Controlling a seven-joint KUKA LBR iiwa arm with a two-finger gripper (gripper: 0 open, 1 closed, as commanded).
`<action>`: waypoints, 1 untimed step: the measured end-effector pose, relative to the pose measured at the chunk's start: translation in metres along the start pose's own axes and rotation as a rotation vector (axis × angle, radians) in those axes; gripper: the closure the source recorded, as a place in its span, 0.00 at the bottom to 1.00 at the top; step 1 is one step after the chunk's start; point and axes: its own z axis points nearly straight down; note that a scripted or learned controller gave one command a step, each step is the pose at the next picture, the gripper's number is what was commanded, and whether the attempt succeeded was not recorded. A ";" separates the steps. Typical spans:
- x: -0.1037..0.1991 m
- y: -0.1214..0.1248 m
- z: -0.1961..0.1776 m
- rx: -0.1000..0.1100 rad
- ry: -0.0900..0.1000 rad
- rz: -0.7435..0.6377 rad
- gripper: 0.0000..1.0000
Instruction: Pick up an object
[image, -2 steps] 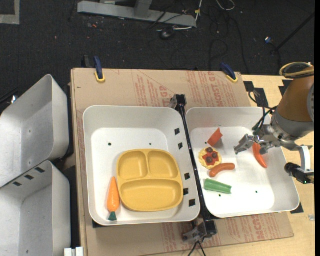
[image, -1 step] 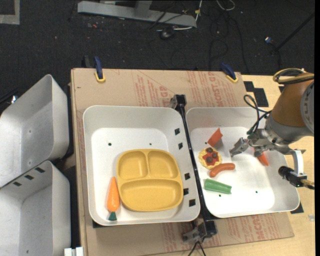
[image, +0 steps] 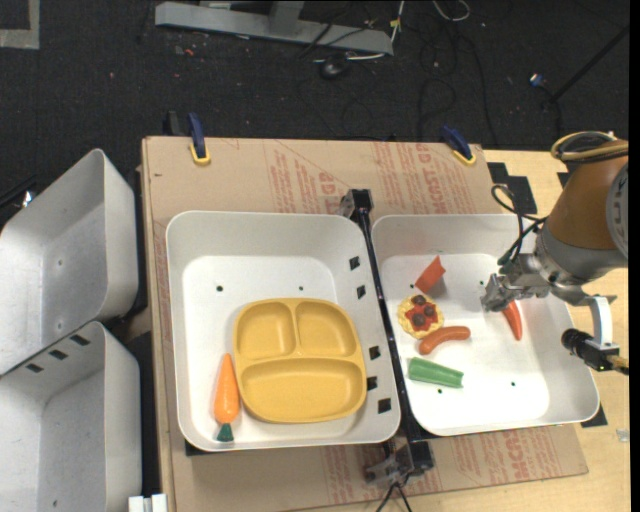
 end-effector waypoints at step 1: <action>0.005 0.011 -0.053 -0.003 -0.003 -0.001 1.00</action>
